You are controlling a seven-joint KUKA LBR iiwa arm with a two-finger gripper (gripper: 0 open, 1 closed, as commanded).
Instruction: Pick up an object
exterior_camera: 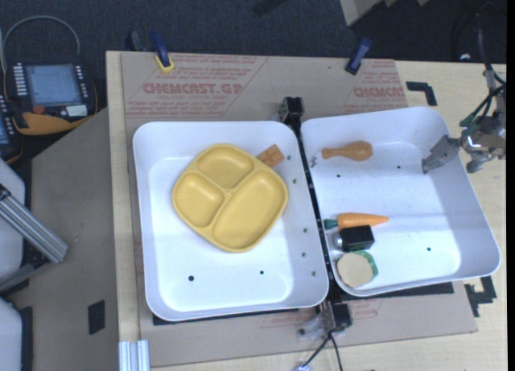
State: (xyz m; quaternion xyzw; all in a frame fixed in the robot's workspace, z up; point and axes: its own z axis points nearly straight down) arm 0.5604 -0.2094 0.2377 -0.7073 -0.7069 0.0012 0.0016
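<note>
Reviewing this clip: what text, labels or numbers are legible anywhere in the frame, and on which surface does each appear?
"CHEMCAST G P": red print on the cardboard sheet under the bins, behind the left bin; last letters uncertain.
Red print behind the right bin: the same pattern seemingly, cut off, not legible.
Handheld pendant screen at far left: too small to read.

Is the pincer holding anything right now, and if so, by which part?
Nothing is held. The pincer is open above the right bin's far right edge, with no object between its fingers.
</note>
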